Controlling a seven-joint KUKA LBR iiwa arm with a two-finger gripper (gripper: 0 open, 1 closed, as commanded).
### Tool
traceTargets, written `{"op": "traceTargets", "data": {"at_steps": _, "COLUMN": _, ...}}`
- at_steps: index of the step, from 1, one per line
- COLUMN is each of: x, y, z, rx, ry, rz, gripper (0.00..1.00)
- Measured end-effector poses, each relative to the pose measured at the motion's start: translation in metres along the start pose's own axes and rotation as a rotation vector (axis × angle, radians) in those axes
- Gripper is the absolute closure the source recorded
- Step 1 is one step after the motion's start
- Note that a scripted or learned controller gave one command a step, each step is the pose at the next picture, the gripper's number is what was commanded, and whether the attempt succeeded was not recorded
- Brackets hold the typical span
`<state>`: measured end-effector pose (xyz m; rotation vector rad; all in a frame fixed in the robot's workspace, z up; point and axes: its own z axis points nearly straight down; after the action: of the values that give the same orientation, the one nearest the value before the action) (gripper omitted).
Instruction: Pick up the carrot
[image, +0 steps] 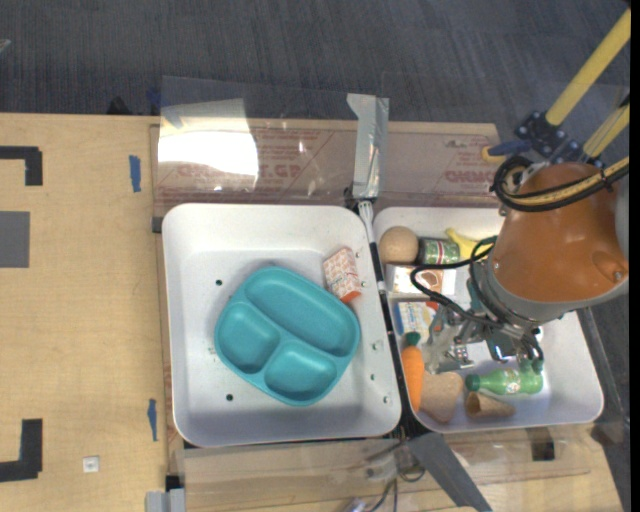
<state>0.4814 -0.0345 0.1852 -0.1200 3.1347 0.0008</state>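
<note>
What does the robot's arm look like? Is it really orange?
Partly! The arm has a big, rounded orange band above its wrist. Black cables loop around it, and yellow rods slant away behind. Below the orange part sits a grey ring, then the pincer, made of shiny metal and dark pieces with thin wires.
</note>
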Motion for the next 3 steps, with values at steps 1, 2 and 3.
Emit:
{"op": "traceTargets", "data": {"at_steps": 1, "x": -0.0018, "y": -0.0012, "z": 0.0002, "rx": 0.0, "ry": -0.002, "rz": -0.201, "gripper": 1.0}}
{"op": "traceTargets", "data": {"at_steps": 2, "x": -0.0058, "y": -0.0079, "z": 0.0002, "rx": 0.0, "ry": -0.002, "rz": -0.358, "gripper": 1.0}}
{"op": "traceTargets", "data": {"at_steps": 3, "x": -0.0106, "y": 0.0017, "z": 0.0003, "rx": -0.001, "ry": -0.002, "rz": -0.72, "gripper": 1.0}}
